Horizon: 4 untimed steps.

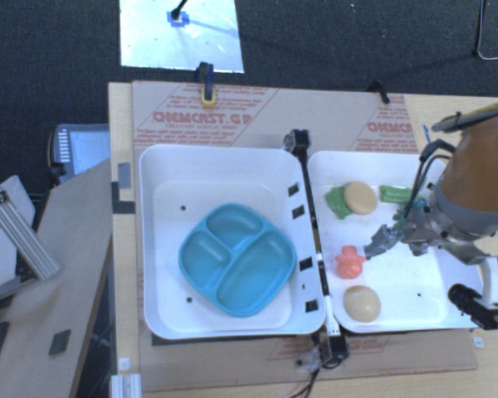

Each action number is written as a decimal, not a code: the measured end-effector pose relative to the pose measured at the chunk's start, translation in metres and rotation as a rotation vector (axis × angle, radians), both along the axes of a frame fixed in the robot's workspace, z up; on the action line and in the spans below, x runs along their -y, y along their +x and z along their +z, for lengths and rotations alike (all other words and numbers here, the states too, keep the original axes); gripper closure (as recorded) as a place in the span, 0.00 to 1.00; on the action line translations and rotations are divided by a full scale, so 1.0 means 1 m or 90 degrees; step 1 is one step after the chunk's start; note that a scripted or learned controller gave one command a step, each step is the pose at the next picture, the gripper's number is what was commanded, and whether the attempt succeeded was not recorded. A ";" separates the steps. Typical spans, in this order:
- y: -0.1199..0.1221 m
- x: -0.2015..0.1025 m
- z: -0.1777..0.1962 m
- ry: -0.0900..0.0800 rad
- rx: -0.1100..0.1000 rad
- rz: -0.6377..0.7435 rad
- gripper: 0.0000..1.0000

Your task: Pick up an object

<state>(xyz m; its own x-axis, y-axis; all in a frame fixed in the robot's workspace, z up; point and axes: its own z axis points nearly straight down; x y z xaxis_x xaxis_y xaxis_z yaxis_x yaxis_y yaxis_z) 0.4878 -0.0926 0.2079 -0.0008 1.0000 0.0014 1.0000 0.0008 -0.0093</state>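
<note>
Bench | left bin (162,222): blue plate (236,258) | right bin (427,301): toy foods

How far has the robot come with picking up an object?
Done: the gripper has reached into the right bin, beside the red toy. In hand: nothing visibly held. Left: grasp and lift an item; all still lie on the bin floor.
</note>
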 end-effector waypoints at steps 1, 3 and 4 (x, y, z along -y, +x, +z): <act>0.002 0.000 0.005 -0.001 0.007 0.001 0.00; 0.017 0.009 -0.090 0.000 0.004 0.000 0.00; 0.017 0.009 -0.125 0.000 0.005 0.000 0.00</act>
<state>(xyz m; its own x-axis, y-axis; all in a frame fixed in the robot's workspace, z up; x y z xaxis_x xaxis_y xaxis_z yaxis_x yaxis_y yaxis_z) 0.5050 -0.1013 0.0828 -0.0006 1.0000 0.0007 1.0000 0.0006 -0.0014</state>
